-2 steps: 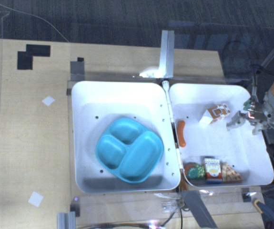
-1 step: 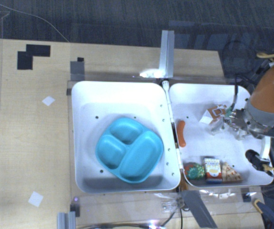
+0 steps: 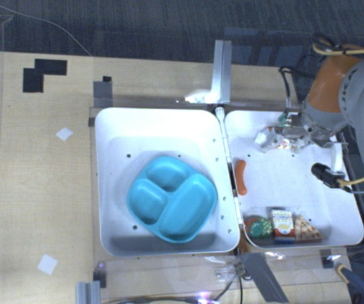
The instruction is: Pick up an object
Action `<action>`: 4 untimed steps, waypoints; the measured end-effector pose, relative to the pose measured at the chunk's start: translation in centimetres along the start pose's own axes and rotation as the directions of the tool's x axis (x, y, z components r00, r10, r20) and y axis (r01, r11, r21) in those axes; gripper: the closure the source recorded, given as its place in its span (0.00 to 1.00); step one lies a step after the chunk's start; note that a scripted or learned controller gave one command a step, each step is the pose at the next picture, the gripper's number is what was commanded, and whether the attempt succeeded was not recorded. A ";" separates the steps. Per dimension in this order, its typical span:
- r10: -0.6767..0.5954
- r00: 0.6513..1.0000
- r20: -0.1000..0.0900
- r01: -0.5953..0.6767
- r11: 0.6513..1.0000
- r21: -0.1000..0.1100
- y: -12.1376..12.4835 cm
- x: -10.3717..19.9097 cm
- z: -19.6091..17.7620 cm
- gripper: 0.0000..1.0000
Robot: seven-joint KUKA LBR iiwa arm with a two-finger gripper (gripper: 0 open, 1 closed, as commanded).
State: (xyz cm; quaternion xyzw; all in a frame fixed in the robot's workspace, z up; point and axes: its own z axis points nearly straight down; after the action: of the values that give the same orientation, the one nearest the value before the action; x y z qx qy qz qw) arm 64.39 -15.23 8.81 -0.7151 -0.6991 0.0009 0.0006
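along the near edge of the right bin (image 3: 359, 230) sit 3 small items in a row: a green lump (image 3: 258, 227), a yellow and red packet (image 3: 282, 223) and a speckled tan piece (image 3: 306, 229), all close together. an orange, carrot-like stick (image 3: 240, 177) lies lengthwise by the wall shared with the left bin (image 3: 106, 170), which holds a blue divided plate (image 3: 172, 198) with 3 compartments. the grey arm (image 3: 359, 100) reaches in from the right with its gripper (image 3: 287, 132) low over the far part of the right bin, at a crumpled silvery wrapper (image 3: 269, 139); whether the gripper is wide, narrow or holding it cannot be told. both bins rest on the pale wooden tabletop (image 3: 36, 189).
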 end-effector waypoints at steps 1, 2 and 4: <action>-0.144 0.990 0.002 0.144 0.990 -0.009 1.8 3.3 -5.1 0.00; -0.158 0.987 0.008 0.158 0.987 -0.024 1.3 4.3 -3.8 0.00; -0.314 0.949 0.037 0.316 0.947 -0.063 -0.1 5.1 -2.6 0.00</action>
State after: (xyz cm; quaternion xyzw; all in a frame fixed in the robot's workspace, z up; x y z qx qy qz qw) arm 64.37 -10.11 11.40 -0.5937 -0.8039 -0.0136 -0.0326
